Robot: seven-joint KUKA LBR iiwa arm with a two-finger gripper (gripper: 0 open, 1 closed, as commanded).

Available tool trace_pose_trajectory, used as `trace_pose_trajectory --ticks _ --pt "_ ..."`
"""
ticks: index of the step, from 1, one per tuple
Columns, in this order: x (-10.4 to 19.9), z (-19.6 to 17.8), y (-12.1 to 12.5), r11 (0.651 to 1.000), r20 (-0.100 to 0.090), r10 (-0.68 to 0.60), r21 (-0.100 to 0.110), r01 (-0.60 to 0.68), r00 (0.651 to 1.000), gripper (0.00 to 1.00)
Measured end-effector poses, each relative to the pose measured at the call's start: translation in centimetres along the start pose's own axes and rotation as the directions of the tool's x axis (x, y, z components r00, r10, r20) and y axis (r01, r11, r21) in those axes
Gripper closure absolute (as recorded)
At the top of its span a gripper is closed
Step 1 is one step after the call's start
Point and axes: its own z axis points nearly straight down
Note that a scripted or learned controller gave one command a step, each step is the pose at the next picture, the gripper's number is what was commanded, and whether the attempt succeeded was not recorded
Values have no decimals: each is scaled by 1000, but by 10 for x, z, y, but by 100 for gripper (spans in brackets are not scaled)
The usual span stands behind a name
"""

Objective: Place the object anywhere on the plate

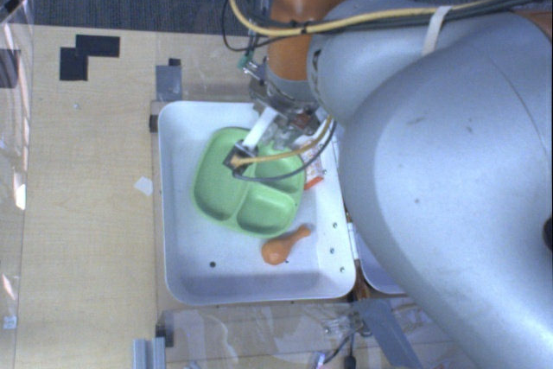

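A light green divided plate (233, 190) lies in the left white bin (186, 259), near its middle. A tan drumstick-shaped toy (283, 246) rests on the bin floor just off the plate's lower right rim. A small orange piece (313, 181) pokes out at the plate's right edge, partly hidden by the arm. My gripper (287, 134) hangs over the plate's upper right part, below the orange wrist band (298, 0). Nothing can be made out between its tips.
The big grey arm (449, 168) covers most of the right bin (376, 276) and the right half of the view. Clamp brackets (168, 82) stand at the left bin's corners. Black tape marks (86, 56) lie on the wooden bench at far left.
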Motion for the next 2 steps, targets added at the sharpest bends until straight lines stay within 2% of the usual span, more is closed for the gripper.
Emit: trace_pose_trajectory --ticks 1,2 --pt "0 0 0 1000 0 -1 0 1 1000 0" --pt "-87 -9 85 908 0 418 0 -418 908 0"
